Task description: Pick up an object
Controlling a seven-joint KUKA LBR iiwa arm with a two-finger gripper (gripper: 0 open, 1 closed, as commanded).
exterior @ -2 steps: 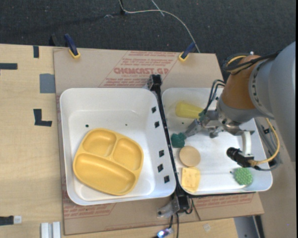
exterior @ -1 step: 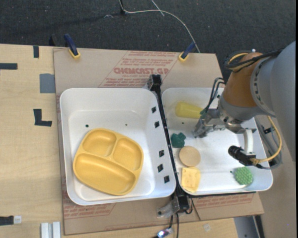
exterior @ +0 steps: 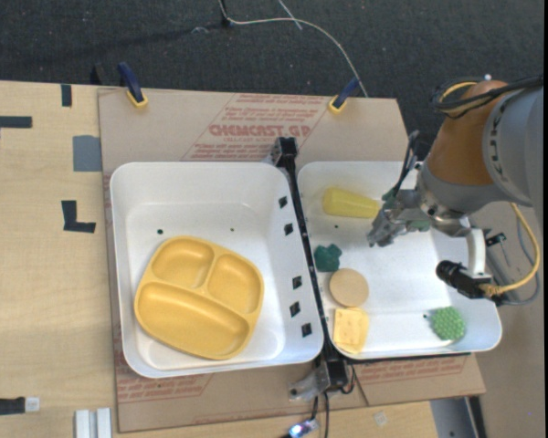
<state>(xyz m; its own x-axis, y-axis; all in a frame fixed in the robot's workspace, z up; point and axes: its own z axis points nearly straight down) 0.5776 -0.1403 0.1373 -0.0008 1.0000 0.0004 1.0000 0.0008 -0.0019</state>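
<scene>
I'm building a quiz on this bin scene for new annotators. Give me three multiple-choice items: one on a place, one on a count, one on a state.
1. Where does the yellow divided plate lie?
A. left bin
B. right bin
C. on the cardboard

2. How many loose objects lie in the right bin?
A. two
B. five
C. eight

3. How does the hand stand relative to the yellow cylinder?
A. lifting it high above the bin
B. low in the right bin, just beside it
C. over the left bin

Answers: 1 A, it rests inside the left bin. 2 B, cylinder, dark green piece, tan disc, pale yellow block, green ball. 3 B, it sits beside the cylinder's right end.
</scene>
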